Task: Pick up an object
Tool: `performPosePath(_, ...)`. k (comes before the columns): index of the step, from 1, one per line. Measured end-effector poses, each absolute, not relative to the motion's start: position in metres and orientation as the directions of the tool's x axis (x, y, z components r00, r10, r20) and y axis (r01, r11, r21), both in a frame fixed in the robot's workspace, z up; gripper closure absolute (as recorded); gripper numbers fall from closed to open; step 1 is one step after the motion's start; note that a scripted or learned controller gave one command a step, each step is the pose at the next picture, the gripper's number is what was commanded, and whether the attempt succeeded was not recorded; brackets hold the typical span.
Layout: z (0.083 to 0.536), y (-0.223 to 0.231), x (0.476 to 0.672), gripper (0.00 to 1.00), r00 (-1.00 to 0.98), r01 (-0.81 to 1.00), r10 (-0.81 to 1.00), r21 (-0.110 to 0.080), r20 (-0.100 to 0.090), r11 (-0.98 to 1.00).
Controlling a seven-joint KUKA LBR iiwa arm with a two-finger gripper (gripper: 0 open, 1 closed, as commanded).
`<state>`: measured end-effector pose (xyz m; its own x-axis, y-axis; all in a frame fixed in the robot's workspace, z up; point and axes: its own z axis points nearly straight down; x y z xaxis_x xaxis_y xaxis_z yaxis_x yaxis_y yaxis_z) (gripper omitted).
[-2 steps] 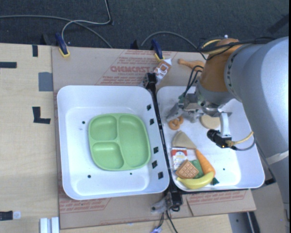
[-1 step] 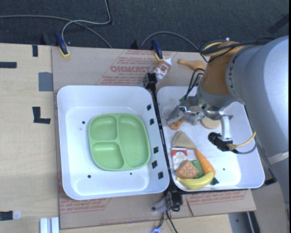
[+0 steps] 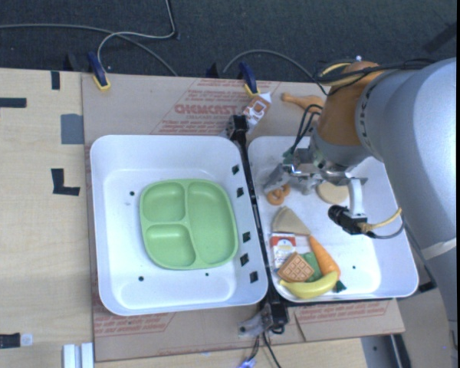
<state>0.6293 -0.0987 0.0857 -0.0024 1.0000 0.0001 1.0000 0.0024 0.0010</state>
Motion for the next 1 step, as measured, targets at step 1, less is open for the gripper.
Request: performPosePath(1,0.0856,-0.0987,0.6351,0.0,-0.002,1.0,1.0,0.001,0.0,0.002)
